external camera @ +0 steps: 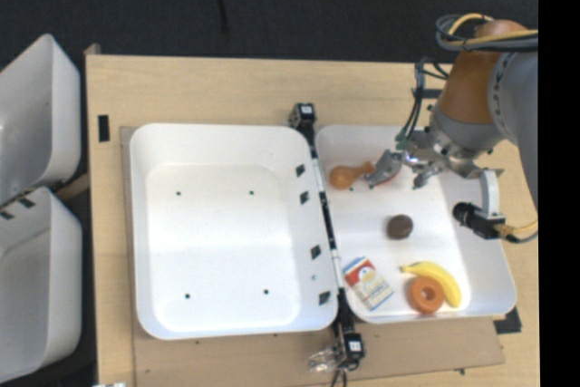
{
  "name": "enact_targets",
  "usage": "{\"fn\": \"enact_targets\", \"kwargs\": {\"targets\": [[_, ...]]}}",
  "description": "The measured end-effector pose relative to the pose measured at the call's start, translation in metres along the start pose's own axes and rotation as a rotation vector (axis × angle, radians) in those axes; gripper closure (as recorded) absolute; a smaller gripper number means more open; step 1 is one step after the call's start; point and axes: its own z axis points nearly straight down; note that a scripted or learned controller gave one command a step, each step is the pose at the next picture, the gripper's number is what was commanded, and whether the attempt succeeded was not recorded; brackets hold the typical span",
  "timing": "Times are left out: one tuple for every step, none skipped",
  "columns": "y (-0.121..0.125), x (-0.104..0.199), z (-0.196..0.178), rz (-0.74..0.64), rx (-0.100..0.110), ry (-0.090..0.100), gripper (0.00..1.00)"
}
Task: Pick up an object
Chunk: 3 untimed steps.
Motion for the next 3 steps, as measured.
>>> {"fn": "enact_targets", "kwargs": {"targets": [[-0.015,0.004,0.057,0.004,0.008,0.002,0.0],[0.015,-0.01,0.038,0.0,0.0,0.001,0.0],[0.079,-0.024,-0.181,0.0,-0.018,-0.005,0.0]]}}
